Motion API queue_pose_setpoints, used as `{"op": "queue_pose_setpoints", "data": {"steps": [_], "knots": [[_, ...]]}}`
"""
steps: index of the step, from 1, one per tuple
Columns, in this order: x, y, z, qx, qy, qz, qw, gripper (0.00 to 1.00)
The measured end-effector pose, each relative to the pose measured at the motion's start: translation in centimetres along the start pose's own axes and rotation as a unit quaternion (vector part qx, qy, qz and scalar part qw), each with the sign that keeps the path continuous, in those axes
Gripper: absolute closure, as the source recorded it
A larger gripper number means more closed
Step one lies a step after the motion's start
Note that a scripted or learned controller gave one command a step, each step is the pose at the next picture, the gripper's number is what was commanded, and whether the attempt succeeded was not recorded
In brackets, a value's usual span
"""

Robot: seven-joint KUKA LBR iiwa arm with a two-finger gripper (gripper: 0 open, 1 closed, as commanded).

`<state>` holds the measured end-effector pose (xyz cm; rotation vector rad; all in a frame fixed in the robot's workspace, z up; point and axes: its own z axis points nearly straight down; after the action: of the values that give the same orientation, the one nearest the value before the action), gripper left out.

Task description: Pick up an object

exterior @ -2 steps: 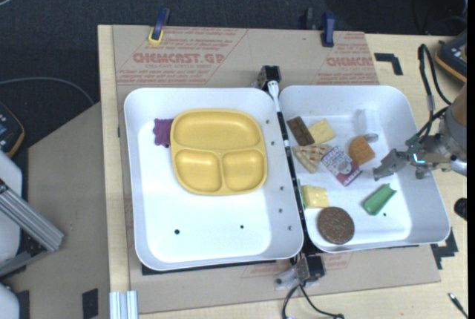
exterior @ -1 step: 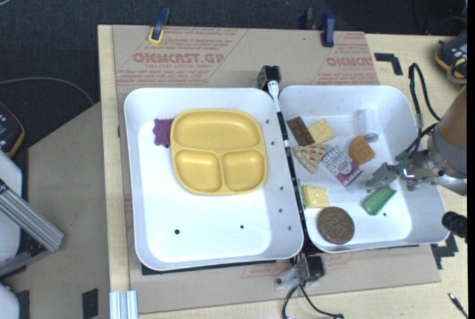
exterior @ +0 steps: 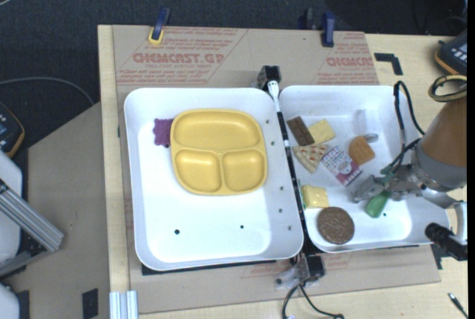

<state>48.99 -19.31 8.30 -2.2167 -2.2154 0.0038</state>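
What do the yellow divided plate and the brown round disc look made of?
Yellow divided plate: likely molded plastic, matte to satin; uniform colour, soft rounded compartment ridges. Brown round disc: unclear, possibly a plastic toy cookie or patty; dull, speckled surface with a paler rim.

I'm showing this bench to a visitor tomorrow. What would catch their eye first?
Probably the big yellow divided tray, which sits in the left bin with a purple item tucked at its left edge. Next, the cluster of small toy foods in the right bin, including a brown round cookie near the front, with the gripper low over a green object.
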Motion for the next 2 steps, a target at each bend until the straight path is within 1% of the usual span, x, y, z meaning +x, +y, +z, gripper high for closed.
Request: {"op": "queue_pose_setpoints", "data": {"steps": [1, 2], "knots": [[-0.1, 0.2, -1.4, -0.004, -0.002, 0.001, 1.0000, 1.00], [-0.6, -0.5, -7.2, -0.007, -0.004, 0.000, 1.0000, 1.00]]}}
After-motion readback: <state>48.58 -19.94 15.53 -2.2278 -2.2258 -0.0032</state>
